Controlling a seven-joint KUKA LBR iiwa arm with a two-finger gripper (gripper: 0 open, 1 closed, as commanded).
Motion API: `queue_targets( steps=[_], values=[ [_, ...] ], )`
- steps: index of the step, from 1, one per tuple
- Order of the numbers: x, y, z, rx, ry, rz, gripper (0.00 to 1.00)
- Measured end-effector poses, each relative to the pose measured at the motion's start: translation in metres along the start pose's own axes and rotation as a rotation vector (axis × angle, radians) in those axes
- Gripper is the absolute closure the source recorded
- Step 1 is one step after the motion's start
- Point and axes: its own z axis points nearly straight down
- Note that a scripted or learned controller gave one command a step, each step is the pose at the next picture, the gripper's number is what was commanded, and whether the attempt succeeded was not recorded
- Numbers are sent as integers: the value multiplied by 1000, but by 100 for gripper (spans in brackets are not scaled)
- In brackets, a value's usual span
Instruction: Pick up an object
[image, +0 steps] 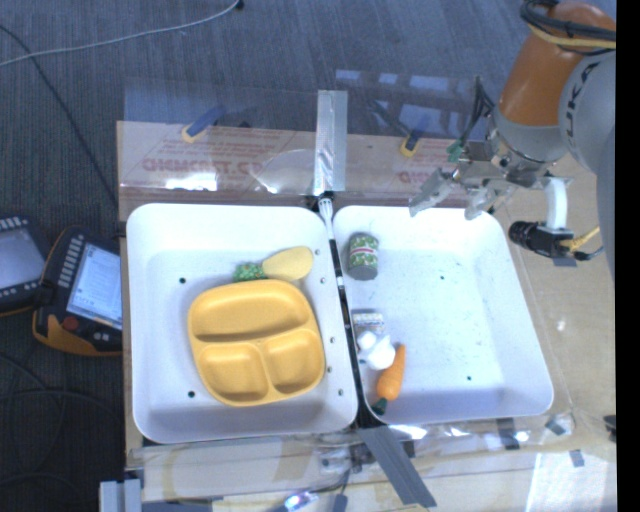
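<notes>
Brightness: even, bright overhead light; two shallow white plastic bins (440, 390) near overexposure.
Glare: bin floor just below the two-finger metal gripper (455, 195) washes out; reflective streaks on the clear plastic sheet (290, 165) left of the gripper.
Shadows: soft and short, under the yellow compartment tray (258, 340), well left and below the gripper.
Focus: mild overall softness; small items lack fine detail.
Edges: dark carpet (60, 100) dim, grainy.
</notes>
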Motion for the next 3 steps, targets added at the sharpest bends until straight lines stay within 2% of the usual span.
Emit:
queue_targets(
  steps=[1, 2, 3],
  values=[
    [-85, -41, 63, 0, -3, -280, 0],
    [-74, -53, 61, -1, 1, -199, 0],
    [-89, -56, 90, 0, 1, -78, 0]
  ],
)
